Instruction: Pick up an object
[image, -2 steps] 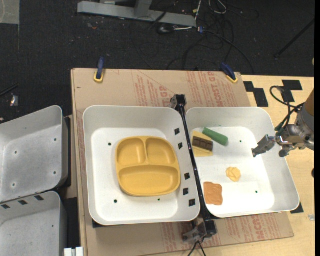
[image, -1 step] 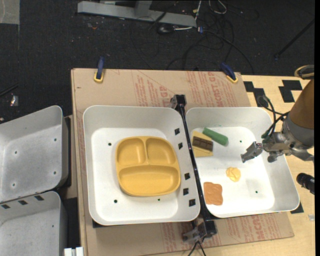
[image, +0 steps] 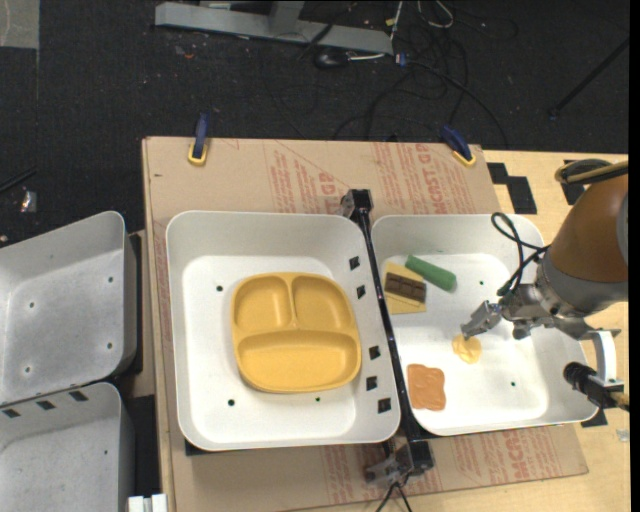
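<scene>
My jaws (image: 482, 320) hang low in the right bin (image: 520, 410), reaching in from three o'clock, their tip just above and touching close to a small pale yellow piece (image: 466, 348) that lies near the bin's middle. From this slanted look down I cannot tell whether they stand wide or narrow, and I see nothing between them, so I claim no hold.

Around that piece the other candidates sit apart: a green block (image: 431, 272) at about eleven o'clock of it, a brown and yellow block (image: 404, 291) at ten o'clock against the bin's left wall, and a flat orange piece (image: 427, 386) at seven o'clock. The left bin (image: 200, 400) carries a yellow divided tray (image: 296, 332), well apart from me.

I judge the step in hand to be the approach, with the yellow piece the likeliest target since it is nearest at my five o'clock. The next move calls for centring over it, going down until I straddle it against the bin floor, then closing and lifting straight up. The piece is small and low, so a slightly off descent could nudge it aside rather than catch it.
</scene>
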